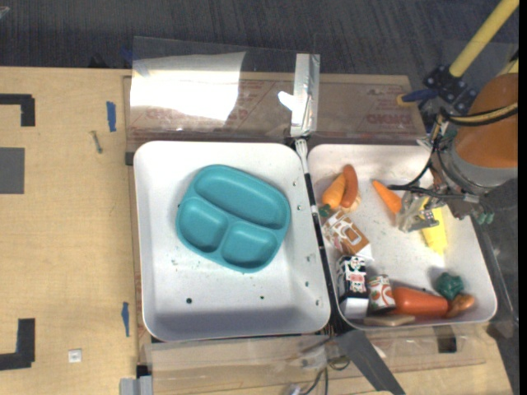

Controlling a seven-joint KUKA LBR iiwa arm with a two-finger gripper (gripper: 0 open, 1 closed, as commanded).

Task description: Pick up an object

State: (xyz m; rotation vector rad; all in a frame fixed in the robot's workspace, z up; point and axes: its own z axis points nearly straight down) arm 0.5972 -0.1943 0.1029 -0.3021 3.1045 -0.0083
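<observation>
Camera view, from above: in the right bin [486,257], a long orange carrot [420,302] lies along the near wall beside a dark green piece [450,285]. Farther from that wall, a yellow piece [434,230] sits just under the gripper [414,214] — whether its pincer is open or closed cannot be told. The toy looks light, stiff and smooth; across its narrow middle seems the surest hold — farthest, a small carrot [385,196].
</observation>
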